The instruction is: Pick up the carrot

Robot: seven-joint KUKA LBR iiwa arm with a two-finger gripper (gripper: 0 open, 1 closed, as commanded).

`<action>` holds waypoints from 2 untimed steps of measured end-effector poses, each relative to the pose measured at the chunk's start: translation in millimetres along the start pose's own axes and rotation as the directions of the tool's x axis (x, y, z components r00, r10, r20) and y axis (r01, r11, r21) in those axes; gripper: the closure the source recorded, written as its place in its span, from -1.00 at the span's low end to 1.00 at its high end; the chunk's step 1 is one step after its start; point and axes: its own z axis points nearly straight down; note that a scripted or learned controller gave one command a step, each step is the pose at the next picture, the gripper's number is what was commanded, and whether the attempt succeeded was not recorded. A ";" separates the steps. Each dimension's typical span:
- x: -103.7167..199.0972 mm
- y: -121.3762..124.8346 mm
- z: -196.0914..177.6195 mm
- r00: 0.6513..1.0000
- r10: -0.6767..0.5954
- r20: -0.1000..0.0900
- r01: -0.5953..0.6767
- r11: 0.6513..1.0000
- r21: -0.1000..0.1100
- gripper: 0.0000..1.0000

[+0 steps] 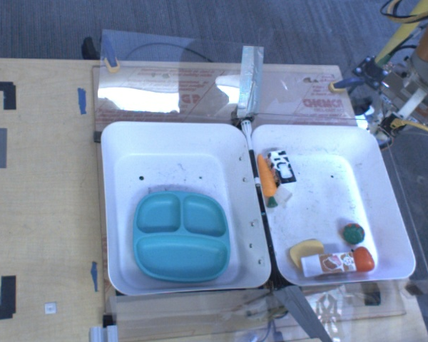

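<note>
A pale wooden table [43, 212] carries two shallow white bins side by side, with grey carpeted floor [200, 6] behind it. The carrot [266, 177] lies in the right bin [396, 219] against its left wall, beside a black-and-white card [281, 167]. A yellow piece [306, 249], a small bottle [337, 262] and a green ball [354, 233] sit near that bin's front. The left bin [128, 148] holds a teal divided plate [180, 235]. The arm [406, 84] sits at the upper right; I cannot tell how its jaws stand.
</note>
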 end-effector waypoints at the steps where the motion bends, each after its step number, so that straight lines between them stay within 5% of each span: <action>1: -5.5 -5.8 13.9 0.993 0.122 0.003 -0.122 0.993 0.006 1.00; 2: -11.0 2.4 1.6 0.975 0.224 0.000 -0.224 0.975 0.001 1.00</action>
